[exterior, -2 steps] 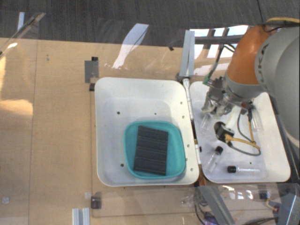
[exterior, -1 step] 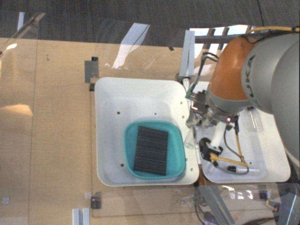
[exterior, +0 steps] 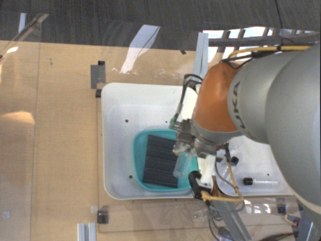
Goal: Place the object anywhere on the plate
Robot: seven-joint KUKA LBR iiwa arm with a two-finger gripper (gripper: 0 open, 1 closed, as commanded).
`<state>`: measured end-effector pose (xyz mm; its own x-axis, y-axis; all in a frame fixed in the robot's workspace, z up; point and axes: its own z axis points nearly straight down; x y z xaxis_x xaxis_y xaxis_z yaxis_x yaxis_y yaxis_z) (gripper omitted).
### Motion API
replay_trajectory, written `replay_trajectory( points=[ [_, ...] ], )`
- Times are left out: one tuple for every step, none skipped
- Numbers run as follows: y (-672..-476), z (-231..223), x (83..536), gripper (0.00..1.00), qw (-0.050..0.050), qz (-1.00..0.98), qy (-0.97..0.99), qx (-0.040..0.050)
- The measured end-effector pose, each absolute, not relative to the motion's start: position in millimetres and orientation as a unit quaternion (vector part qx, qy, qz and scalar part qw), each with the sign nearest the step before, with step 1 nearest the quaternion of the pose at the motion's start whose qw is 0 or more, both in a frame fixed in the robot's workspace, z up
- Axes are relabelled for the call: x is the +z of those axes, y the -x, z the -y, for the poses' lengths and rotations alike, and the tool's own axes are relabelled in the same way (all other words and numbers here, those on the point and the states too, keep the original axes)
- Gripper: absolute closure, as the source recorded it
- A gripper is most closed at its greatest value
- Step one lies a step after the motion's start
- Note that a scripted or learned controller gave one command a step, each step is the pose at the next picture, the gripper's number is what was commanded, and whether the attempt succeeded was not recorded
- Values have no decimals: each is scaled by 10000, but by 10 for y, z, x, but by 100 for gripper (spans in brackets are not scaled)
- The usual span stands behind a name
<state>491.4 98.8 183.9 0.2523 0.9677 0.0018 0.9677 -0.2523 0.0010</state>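
Note:
A teal plate (exterior: pixel 138 149) lies in the left white bin (exterior: pixel 116 129), toward its front right. A dark, ribbed rectangular object (exterior: pixel 159 160) rests flat on the plate and covers most of it. My gripper (exterior: pixel 182 163) hangs over the plate's right edge, just beside the dark object's right side. From this angle I cannot make out whether it touches the object. The grey arm with its orange band (exterior: pixel 218 102) rises behind the gripper and hides the divide between the bins.
A white pen with a black cap (exterior: pixel 260 182) lies in the right bin (exterior: pixel 256 159), near the front. Cables loop below the wrist at the bins' front edge. Black clamps (exterior: pixel 99 74) sit at the left bin's corners.

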Motion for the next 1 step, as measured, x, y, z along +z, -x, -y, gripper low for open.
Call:
replay_trajectory(
  points=[
    [-4916, -982, 1842, 0, -1, 6108, 7918, -13]
  ],
)
